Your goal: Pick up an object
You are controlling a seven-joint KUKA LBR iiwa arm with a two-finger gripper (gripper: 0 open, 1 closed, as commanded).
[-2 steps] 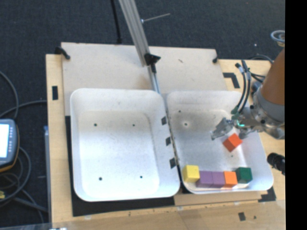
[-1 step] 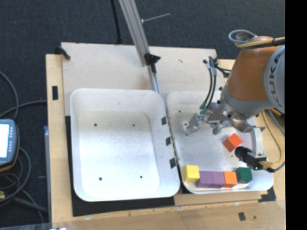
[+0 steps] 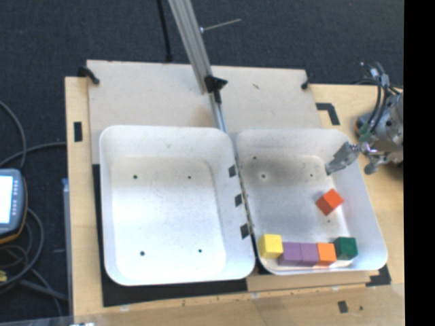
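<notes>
Along the near wall of the right bin [image 3: 367, 216] lies a row of blocks, touching one another: yellow cube [image 3: 272, 244], two purple cubes [image 3: 301, 252], orange cube [image 3: 327, 252], green cube [image 3: 346, 247]. A separate orange-red cube [image 3: 329, 202] sits tilted on the bin floor, apart from the row, toward the far right side. The gripper [image 3: 341, 159] hangs over the bin's far right corner (above and beyond the orange-red cube), holding nothing visible; whether its fingers stand apart or together cannot be told. The left bin [image 3: 109, 202] adjoins on the wooden surface [image 3: 78, 250]. A metal rail [image 3: 190, 36] rises behind both bins.
</notes>
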